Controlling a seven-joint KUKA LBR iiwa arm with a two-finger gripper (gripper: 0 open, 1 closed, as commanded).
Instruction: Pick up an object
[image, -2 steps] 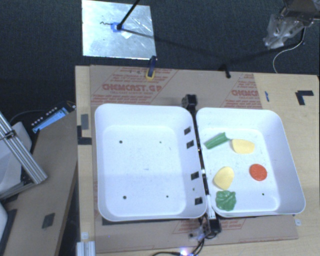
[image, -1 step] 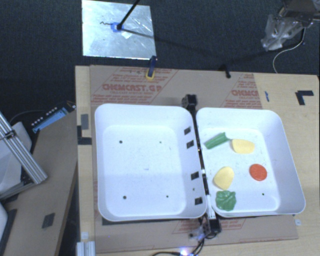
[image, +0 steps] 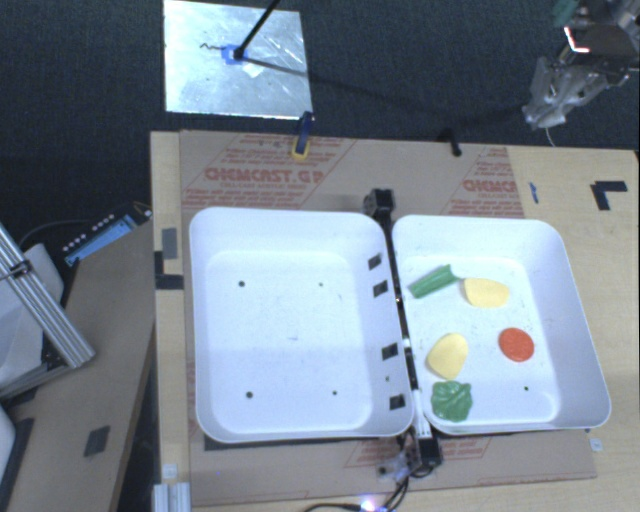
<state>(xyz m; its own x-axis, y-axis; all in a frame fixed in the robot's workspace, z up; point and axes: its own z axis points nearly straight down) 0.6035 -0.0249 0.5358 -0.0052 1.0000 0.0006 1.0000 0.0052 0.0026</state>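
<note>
Gripper (image: 556, 100) blurred, arm cut off top-right.

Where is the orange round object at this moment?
The orange round object lies in the right bin, toward its right side, below the yellow piece.

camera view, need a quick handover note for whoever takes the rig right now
Pincer: up at the top right, off the bench, away from both bins; nothing seen in it.
Right bin: green stick, yellow piece, orange disc, second yellow piece, green lump, all lying loose.
Done: nothing lifted.
Left: bring the arm over the right bin and pick one item.
</note>
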